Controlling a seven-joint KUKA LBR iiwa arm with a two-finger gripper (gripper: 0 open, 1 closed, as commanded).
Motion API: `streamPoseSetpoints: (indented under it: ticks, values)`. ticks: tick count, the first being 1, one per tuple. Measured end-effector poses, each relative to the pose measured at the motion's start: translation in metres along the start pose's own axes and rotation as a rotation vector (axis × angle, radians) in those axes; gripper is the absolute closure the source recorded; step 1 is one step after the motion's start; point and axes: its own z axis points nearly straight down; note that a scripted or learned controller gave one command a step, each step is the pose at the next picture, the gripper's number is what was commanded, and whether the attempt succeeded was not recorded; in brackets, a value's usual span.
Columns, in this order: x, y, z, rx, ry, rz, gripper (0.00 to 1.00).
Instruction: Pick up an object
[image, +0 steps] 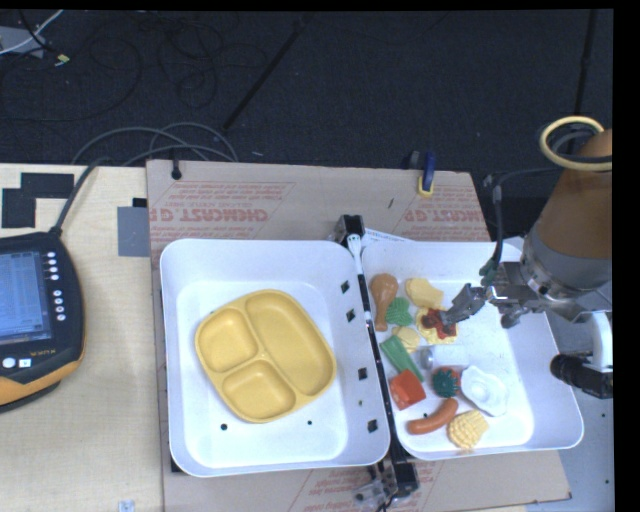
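The right white bin (545, 425) holds several toy foods. Among them are a brown drumstick (383, 294), a yellow piece (423, 292), a green leafy piece (400, 312), a long green vegetable (398, 352), a red block (407, 389), a sausage (433, 417), a corn cob (467, 430) and a white piece (486, 388). My gripper (458, 306) reaches in from the right and hangs low over the bin's middle. Its tip is just right of a small red and dark piece (433, 322). I see nothing clearly held in it.
In the left white bin (190, 270) lies a yellow three-compartment tray (263, 355). A black divider (362, 340) runs between the bins. A tablet-like pendant (30, 305) rests on the bench at far left. Cables trail across the dark floor behind.
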Motion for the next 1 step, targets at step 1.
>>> streamPoseSetpoints:
  ticks: [1]
  values:
    - [-0.0009,-0.0001,-0.0098,0.002,0.001,0.001,1.0]
